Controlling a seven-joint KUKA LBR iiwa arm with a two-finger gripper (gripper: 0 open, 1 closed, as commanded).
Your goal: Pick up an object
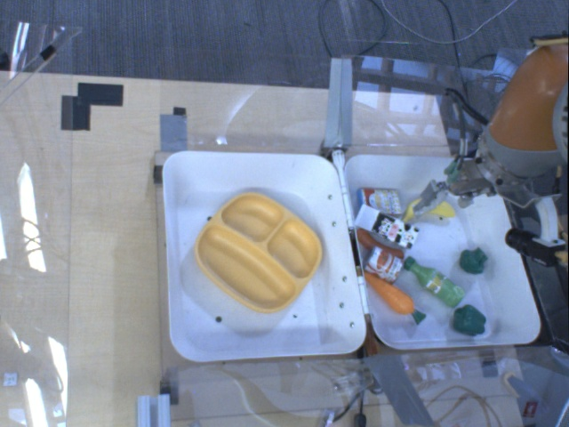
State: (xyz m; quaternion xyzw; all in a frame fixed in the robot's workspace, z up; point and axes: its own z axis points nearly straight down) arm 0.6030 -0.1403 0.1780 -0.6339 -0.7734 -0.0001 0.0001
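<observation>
Hovering low over the right bin (524,323), my pincer (433,196) has its fingers apart and nothing between them, tips just above the yellow piece (442,209), beside the small carton (394,230) and bottle (435,282)

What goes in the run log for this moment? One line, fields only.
arm: over right bin | gripper: above yellow item | grasp: unconfirmed | left bin: yellow divided plate | carrot, green bottle: untouched

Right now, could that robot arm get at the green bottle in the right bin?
Probably yes. The green bottle lies on its side with open space above it, and the gripper hangs over the same bin, nothing between them.
</observation>
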